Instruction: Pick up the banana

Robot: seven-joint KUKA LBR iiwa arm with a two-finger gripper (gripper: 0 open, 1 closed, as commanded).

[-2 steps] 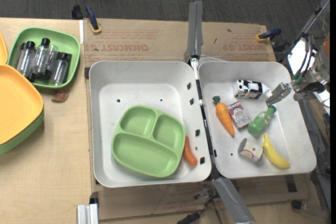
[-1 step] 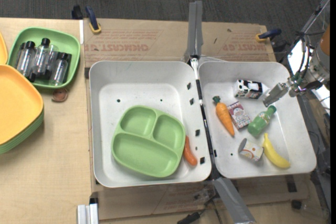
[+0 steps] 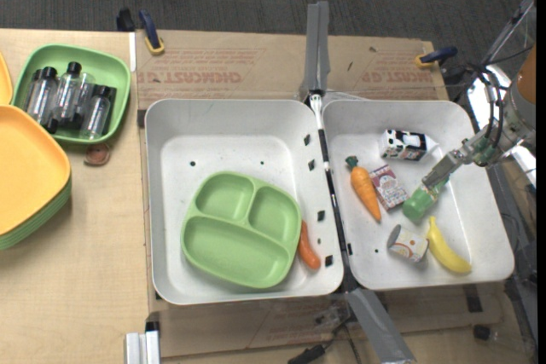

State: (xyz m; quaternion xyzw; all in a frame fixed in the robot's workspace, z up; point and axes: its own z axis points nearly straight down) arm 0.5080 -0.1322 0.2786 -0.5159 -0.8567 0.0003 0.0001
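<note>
Presently the table (image 3: 213, 64) is seen carrying two shallow white bins side by side. The left bin (image 3: 171, 132), well away from the gripper toward the far side of the scene from the arm, is occupied by a green divided plate (image 3: 241, 228) with a small orange piece (image 3: 308, 246) lying at its edge. The right bin (image 3: 358, 119) is the one into which the grey arm is reaching, and the gripper (image 3: 433, 180) is found inside it, low over the bin floor.

Just at the gripper tip a green block (image 3: 420, 205) is seen, touching or nearly touching it; whether the block is actually clasped cannot be told, nor can the spread of the gripper be judged from this slanted view.

The banana (image 3: 447, 249) lies near the gripper, just beyond the green block and toward the near rim of the bin. Its long axis is set obliquely, running from beside the block down toward the bin's near corner on the arm's side, so that its upper end is the part closest to the gripper. By judgement, the coming move turns on a short shift toward that near rim, past the block, with the gripper turned across the banana's length.

On the gripper's other side a carrot (image 3: 366, 189), a small pink packet (image 3: 389, 186) and a black and white carton (image 3: 403, 145) are ranged, while a small cup (image 3: 408, 244) is lying just beside the banana.
</note>
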